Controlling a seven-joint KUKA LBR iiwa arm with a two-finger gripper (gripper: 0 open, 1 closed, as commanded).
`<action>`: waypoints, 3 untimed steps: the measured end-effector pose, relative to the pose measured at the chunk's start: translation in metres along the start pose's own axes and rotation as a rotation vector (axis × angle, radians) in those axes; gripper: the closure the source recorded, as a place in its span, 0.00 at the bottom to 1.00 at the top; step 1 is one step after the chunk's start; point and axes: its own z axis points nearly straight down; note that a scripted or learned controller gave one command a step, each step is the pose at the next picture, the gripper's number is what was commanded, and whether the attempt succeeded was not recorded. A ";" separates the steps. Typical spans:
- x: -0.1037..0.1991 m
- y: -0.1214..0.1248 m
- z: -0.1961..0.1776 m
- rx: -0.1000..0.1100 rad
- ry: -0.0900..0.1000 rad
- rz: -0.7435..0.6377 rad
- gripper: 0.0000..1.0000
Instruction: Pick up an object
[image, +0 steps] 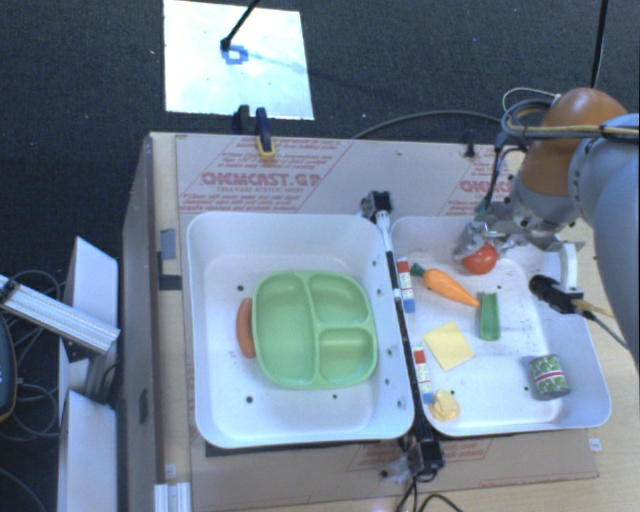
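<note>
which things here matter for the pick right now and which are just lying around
In play:
- gripper, down in the right bin
- tomato, right beside the gripper

Lying about:
- carrot
- green stick
- yellow slice
- small can
- yellow lump
- green tray and sausage in the left bin

camera: single, fixed overhead | slanted down | mid-distance | covers both bins (205, 300)
</note>
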 end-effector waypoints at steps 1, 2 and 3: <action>0.052 0.000 -0.050 0.002 0.003 0.002 1.00; 0.125 -0.097 -0.089 0.006 0.004 0.003 1.00; 0.123 -0.124 -0.147 0.004 0.002 0.007 1.00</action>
